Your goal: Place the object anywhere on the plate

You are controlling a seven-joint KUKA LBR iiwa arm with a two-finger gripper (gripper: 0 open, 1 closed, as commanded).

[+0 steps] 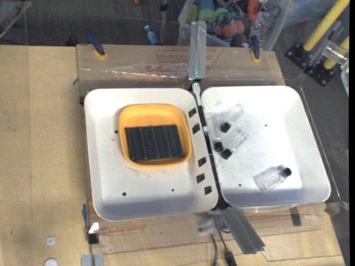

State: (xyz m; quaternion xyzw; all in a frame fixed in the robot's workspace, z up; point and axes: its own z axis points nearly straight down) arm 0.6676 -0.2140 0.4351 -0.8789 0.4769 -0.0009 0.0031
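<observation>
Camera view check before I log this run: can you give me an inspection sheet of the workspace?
Surface: two white bins side by side, left bin and right bin, on a wooden bench.
Job's things: orange plate in the left bin, bearing a dark ridged block; three clear vials with black caps in the right bin, two near the divider, one apart toward the front.
Clutter: nothing seen in the bins.
Grippers: nothing seen.
Cables: black cable at the front edge.
Surroundings: clear tub of coloured toys behind the bench; yellow pole at upper right.
</observation>
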